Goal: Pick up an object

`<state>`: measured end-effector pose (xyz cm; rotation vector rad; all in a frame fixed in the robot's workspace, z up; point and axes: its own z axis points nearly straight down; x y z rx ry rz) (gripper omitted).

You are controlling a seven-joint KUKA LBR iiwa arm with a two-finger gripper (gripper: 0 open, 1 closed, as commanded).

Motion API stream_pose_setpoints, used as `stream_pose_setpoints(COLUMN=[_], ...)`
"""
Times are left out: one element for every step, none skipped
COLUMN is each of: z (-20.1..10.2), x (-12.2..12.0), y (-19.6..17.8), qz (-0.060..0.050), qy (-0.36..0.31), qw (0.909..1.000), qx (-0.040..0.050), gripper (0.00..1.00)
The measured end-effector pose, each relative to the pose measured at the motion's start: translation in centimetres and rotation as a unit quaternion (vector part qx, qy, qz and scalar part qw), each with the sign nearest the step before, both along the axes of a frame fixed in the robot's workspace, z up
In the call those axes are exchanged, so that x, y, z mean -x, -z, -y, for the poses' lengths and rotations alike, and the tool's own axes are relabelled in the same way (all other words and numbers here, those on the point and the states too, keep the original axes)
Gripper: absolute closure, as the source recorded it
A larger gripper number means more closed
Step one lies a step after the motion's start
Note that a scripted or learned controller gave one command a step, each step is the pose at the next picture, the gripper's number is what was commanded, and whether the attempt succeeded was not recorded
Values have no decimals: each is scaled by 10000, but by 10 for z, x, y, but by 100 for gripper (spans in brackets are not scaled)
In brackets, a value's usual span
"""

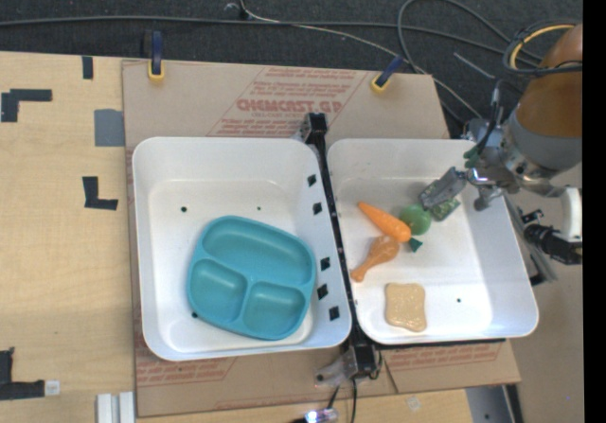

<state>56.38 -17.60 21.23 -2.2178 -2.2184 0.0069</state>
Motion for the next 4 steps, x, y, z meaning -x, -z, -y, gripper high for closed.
stream_pose_setpoints(z=[-5, -5, -5, -14], x=[8, 10, 9, 5], y=[48, 91, 79, 33], qz=[5, 3, 19, 50], qy=[-3, -3, -9, -9], qw=[10000, 10000, 10000, 10000], qx=[-1, 0, 2, 6], gripper=[0, 0, 100, 100])
